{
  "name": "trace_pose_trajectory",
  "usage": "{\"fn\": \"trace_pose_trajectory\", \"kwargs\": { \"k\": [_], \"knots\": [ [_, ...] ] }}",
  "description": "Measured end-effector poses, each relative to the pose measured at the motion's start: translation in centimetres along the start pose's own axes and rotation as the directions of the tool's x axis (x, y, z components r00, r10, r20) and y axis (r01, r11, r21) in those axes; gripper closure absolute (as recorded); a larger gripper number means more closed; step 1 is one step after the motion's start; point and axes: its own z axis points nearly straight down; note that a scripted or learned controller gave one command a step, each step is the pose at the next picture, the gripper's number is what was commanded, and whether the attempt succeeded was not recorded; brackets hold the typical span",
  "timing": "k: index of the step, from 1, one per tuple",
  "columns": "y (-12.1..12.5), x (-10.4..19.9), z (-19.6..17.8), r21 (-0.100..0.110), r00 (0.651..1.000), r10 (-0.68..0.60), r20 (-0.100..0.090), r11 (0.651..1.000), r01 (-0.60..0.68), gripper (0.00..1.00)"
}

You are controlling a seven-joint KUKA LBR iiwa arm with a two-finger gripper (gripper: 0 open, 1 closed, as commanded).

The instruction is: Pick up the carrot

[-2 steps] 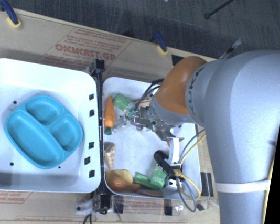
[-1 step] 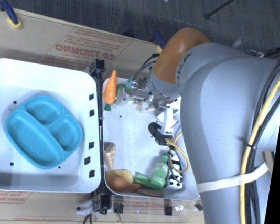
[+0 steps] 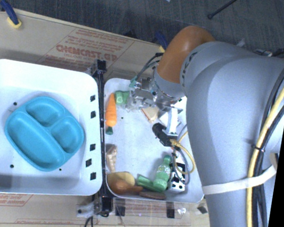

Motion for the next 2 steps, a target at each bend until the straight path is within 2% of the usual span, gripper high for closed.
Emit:
{"fn": "trace_pose_trajectory", "kwargs": {
  "k": [1, 2],
  "knots": [
    [-14.7, 3.9, -9.0, -0.012, 0.989, 0.145, -0.007, 0.989, -0.145, 1.0],
    [-13.8, 7.8, -8.7, -0.005, 0.807, 0.591, -0.01, 0.807, -0.591, 1.0]
  ]
}}
